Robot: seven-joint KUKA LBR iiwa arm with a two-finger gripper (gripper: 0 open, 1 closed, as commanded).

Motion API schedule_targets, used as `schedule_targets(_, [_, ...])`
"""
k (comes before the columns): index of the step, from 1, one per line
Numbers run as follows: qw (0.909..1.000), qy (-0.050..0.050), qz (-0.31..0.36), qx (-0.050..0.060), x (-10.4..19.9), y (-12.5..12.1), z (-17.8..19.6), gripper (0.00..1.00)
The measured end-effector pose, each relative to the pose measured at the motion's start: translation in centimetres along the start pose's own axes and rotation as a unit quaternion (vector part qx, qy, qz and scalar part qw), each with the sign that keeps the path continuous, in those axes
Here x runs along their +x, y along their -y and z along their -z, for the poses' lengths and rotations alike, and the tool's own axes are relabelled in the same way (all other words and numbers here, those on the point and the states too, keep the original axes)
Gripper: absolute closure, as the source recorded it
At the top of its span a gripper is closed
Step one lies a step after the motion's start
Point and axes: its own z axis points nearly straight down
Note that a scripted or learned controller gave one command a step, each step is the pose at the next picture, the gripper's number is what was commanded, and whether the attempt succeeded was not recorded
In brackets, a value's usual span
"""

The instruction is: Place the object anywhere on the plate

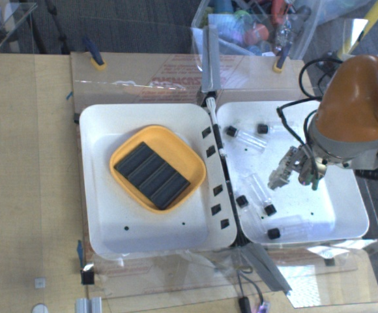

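A yellow square plate lies tilted in the left white bin. A dark grey ribbed rectangular object rests flat on the middle of the plate. My gripper hangs over the middle of the right white bin, well to the right of the plate and apart from the dark object. I see nothing held in it. The grey arm with its orange band reaches in from the right and hides part of that bin.
Several clear tubes with black caps lie scattered on the right bin's floor, some just below and left of the gripper. A ridge with black clips divides the bins. A clear box of colourful items stands behind.
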Motion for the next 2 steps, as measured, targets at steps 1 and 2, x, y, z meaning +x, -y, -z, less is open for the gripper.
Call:
schedule_targets(1, [0.9993, 0.001, 0.036, 0.000, -2.8, 1.7, -2.0, 1.00])
schedule_targets(2, [0.9942, -0.001, 0.107, 0.000, -0.2, 1.8, -0.5, 1.00])
